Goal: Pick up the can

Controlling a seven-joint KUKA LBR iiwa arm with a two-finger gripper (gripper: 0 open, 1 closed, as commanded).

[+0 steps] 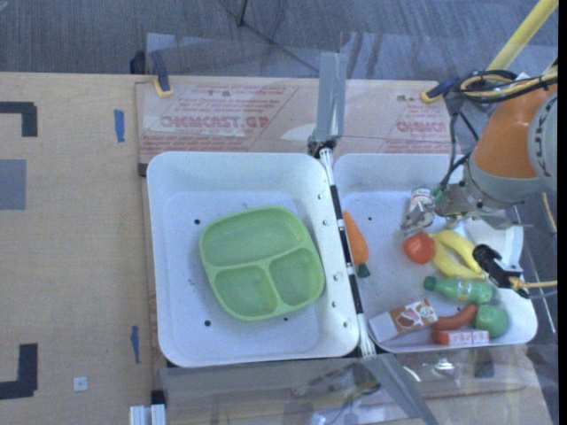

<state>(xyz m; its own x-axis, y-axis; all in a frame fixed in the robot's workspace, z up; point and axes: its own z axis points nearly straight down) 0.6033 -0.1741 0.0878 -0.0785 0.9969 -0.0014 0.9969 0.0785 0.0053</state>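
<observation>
my gripper (422,212) just above tomato (419,248) | jaw state: cannot tell | risk: crowded fruit, could grab wrong item, not can

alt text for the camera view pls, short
The grey-and-orange arm reaches in from the right, its gripper low over the right bin, just above a tomato among a banana, green bottle and carrot. A green divided plate lies in the left bin.
</observation>
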